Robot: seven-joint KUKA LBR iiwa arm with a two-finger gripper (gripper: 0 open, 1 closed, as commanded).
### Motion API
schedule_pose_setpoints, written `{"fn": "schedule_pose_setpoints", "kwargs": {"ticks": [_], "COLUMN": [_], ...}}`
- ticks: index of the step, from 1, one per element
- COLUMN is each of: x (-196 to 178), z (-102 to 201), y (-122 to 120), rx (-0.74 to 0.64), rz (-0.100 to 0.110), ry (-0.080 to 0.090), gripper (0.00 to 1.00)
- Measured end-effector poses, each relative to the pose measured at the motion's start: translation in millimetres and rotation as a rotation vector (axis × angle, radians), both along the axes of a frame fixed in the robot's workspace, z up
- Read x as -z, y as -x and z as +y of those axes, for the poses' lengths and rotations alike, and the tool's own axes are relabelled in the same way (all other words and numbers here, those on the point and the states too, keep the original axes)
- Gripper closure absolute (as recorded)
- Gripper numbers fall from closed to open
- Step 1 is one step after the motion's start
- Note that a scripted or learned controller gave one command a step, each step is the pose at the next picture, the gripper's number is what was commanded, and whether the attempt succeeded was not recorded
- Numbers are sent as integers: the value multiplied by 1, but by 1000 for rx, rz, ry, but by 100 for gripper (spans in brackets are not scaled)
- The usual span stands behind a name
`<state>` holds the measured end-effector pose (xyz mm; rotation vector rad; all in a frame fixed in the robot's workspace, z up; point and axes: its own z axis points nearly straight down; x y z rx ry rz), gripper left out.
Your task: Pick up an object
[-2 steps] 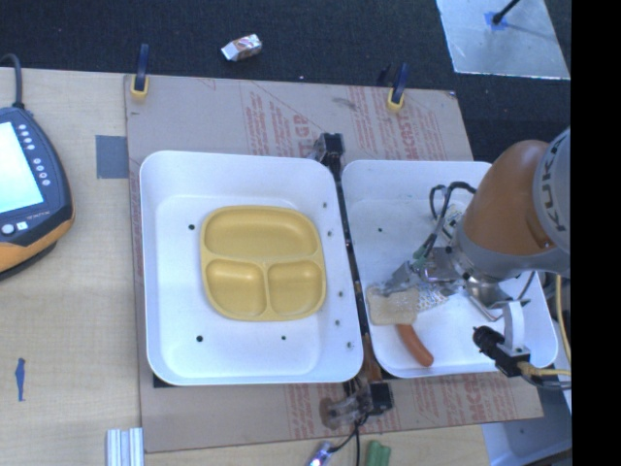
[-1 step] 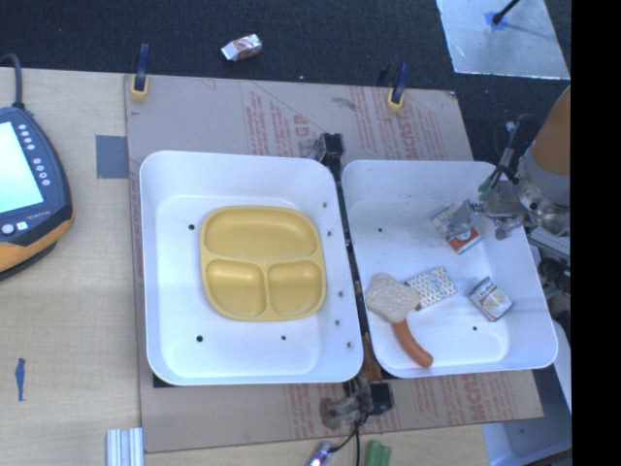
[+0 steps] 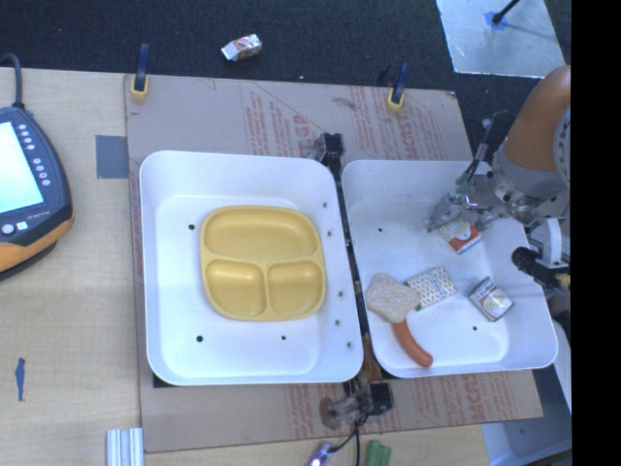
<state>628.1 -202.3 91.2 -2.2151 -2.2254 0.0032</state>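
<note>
2 bins: tray (image 3: 262, 260) left, clutter right.
Gripper (image 3: 458, 217): above a small carton (image 3: 465, 238); jaw state unclear.
Advice: centre on the carton, then close.

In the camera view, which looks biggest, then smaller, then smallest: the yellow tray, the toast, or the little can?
1. yellow tray
2. toast
3. little can

You are looking at a robot lab bench. A cardboard sheet (image 3: 291, 115) is clamped to the wooden table (image 3: 68, 338) with yellow clamps (image 3: 140, 85), two white bins (image 3: 165, 260) are fixed side by side on it, and a control pendant (image 3: 24, 192) with a cable lies at the left.
</note>
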Motion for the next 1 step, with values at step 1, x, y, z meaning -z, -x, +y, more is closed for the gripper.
{"fn": "schedule_pose_setpoints", "kwargs": {"ticks": [1], "x": [-134], "z": [-10], "y": [23], "rx": [3], "rz": [-3], "ry": [0], "gripper": [0]}}
